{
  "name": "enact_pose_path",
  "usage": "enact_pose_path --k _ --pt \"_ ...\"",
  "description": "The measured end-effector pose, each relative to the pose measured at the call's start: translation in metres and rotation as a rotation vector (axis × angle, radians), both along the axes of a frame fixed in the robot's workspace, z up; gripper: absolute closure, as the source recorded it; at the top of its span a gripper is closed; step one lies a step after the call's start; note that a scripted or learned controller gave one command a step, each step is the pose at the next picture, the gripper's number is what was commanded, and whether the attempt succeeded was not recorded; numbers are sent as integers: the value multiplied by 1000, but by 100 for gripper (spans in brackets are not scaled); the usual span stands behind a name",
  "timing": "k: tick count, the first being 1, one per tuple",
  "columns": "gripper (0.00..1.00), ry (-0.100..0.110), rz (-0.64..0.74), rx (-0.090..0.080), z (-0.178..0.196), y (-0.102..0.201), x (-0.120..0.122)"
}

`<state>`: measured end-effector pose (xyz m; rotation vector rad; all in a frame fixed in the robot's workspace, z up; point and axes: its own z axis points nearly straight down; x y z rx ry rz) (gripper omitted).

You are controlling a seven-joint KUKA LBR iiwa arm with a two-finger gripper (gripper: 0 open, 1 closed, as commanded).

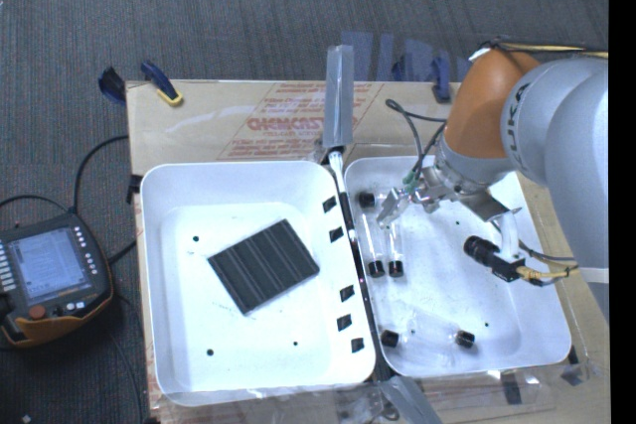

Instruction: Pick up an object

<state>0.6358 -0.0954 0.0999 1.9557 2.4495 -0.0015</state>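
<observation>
Reaching in from the right, the grey arm (pixel 556 134) with its orange band hangs over the right bin (pixel 542 333), its gripper (pixel 385 248) pointing down toward the bin's left side, close to the wall shared with the neighbouring bin. Two thin, clear fingers (pixel 374 243) end in small black tips that stand just apart from each other, nearly touching the white floor, with nothing between them. A dark, ribbed rectangular slab (pixel 264 264) lies flat and turned at an angle in the middle of the left bin (pixel 164 313), well apart from the gripper and on the other side of the dividing wall. Several small black pieces lie on the right bin's floor, among them a small black block (pixel 464 339) near the front and another (pixel 390 338) nearer the divider; what they are is hard to tell. A row of black clips (pixel 345 294) runs along the divider. Off the bench, at the left, a teach pendant (pixel 45 278) with a lit screen rests on the carpet.
</observation>
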Motion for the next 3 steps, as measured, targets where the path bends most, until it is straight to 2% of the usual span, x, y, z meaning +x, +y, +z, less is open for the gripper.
enact_pose_path --k 3 --pt "0 0 0 0 0 0 0"
